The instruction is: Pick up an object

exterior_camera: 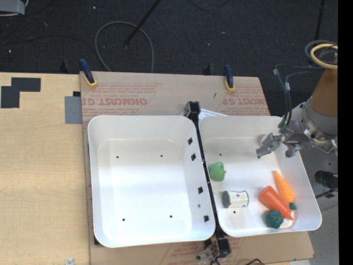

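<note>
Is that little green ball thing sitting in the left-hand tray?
No, the green ball lies in the right tray, just beside the divider between the two trays.

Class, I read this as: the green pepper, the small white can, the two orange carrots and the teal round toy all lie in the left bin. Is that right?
Not quite. The camera view shows the green pepper, small white can, two orange carrots and teal round toy all in the right white bin, not the left.
</note>
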